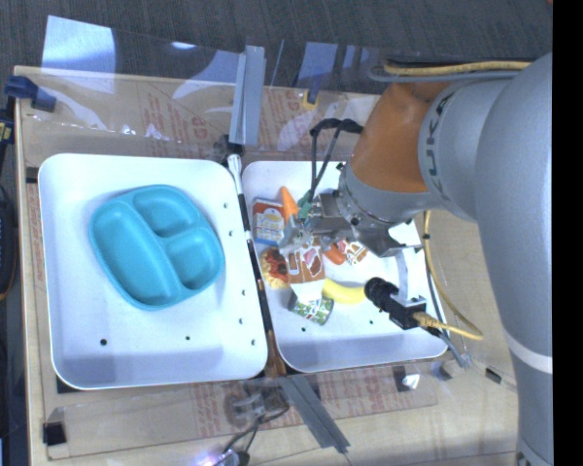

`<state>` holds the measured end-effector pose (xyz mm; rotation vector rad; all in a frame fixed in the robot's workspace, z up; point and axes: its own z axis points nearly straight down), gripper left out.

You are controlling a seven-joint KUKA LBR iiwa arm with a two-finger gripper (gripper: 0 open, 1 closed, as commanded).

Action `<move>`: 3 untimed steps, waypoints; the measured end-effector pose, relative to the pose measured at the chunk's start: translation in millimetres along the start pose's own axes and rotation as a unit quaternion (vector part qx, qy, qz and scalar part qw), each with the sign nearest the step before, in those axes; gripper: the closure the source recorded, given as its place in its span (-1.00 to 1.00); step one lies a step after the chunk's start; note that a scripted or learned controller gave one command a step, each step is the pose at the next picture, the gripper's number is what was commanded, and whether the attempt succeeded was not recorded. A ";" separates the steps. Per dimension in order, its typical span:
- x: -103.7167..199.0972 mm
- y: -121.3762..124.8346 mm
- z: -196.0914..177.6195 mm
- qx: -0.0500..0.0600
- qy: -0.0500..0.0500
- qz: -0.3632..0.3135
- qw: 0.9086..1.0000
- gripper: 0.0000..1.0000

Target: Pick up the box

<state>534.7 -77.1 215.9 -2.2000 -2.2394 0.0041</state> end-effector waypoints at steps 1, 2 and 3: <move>-18.1 -8.2 11.3 0.000 0.001 -0.019 1.000 1.00; 1.1 -58.4 15.2 0.001 0.001 -0.051 0.999 1.00; 31.4 -57.1 24.9 0.000 0.001 -0.087 0.996 1.00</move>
